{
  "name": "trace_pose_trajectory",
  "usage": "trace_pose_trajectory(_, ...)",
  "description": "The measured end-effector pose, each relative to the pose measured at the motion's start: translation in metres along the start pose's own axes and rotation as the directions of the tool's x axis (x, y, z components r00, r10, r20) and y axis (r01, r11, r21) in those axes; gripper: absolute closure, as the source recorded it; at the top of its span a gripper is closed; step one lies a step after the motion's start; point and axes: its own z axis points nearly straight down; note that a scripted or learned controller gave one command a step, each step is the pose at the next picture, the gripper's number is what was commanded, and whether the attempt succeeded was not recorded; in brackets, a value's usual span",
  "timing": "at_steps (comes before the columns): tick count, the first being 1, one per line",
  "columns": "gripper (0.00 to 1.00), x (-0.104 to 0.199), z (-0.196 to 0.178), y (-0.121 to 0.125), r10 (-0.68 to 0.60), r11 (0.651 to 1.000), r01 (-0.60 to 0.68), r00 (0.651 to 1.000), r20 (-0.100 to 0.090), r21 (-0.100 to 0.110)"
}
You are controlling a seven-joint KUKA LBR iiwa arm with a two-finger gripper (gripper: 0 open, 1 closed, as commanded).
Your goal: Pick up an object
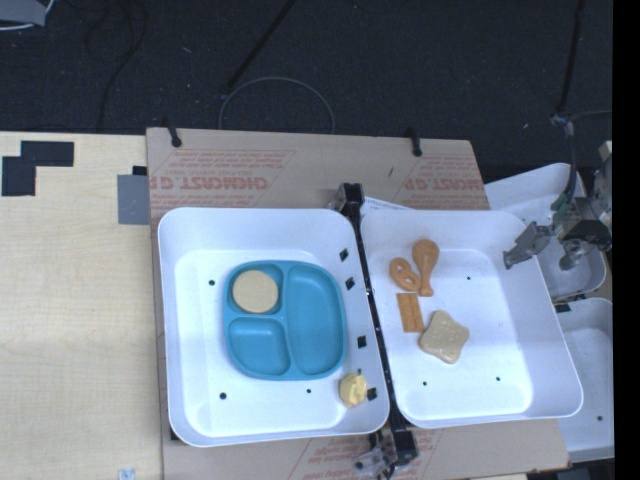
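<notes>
L bin (190,258): blue divided plate (285,320) w/ round cracker (254,291) in 10 o'clock compartment; yellow lump (352,389) at plate's 5 o'clock. R bin (510,368): drumstick (425,264), pretzel (404,274), orange strip (409,312), toast slice (444,337) near centre. Hand (540,236) at bin's 2 o'clock rim; finger state: can't tell.

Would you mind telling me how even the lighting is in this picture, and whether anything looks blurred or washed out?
In the camera view, light is fairly even and soft; the white bins are bright, near washed out at the rims. The blue tray and toast piece read sharp enough, with faint shadows. The gripper at the right edge is small and indistinct. The floor above is dark.
</notes>
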Motion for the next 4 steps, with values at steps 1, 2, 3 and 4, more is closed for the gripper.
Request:
trace_pose_trajectory(1,0.00,0.000,-0.006,0.002,-0.002,1.000,0.002,1.000,0.002,-0.010)
trace_pose_trajectory(2,0.00,-0.002,0.038,-0.001,-0.002,1.000,0.002,1.000,0.002,-0.007)
trace_pose_trajectory(3,0.00,0.003,0.086,0.007,-0.004,1.000,0.004,1.000,0.001,-0.007)
trace_pose_trajectory(4,0.00,0.012,0.135,0.007,-0.003,1.000,0.003,1.000,0.000,-0.006)
